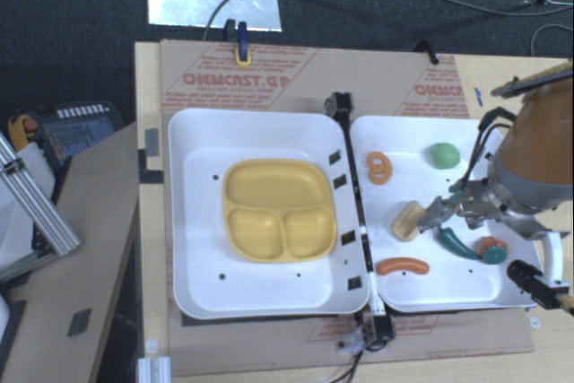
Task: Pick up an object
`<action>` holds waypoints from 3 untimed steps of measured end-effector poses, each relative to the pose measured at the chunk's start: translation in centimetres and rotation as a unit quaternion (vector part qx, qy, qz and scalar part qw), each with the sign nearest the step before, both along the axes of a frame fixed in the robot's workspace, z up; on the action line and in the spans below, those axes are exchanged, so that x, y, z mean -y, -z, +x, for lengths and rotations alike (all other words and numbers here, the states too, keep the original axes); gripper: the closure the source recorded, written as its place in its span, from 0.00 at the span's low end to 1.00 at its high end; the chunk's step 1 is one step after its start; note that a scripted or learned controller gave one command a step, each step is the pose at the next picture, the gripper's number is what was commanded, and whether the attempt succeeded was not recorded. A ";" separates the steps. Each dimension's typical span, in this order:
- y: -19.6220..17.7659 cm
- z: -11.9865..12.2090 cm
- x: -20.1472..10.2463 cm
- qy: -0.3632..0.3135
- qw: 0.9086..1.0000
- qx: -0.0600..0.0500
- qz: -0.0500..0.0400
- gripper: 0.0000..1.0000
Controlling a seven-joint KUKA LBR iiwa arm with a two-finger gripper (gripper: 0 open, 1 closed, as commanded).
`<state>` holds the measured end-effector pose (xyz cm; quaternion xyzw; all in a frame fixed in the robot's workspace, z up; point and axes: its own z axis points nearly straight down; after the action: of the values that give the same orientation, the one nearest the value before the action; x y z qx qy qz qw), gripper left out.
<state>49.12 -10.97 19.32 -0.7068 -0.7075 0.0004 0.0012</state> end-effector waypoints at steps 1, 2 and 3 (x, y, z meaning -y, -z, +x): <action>6.3 -0.1 0.0 0.000 1.000 -0.001 0.000 0.00; 4.9 0.1 0.0 0.000 1.000 0.002 -0.001 1.00; 0.4 0.4 0.7 -0.001 1.000 0.005 -0.002 1.00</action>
<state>49.57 -11.71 18.96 -0.7060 -0.7082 -0.0017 -0.0031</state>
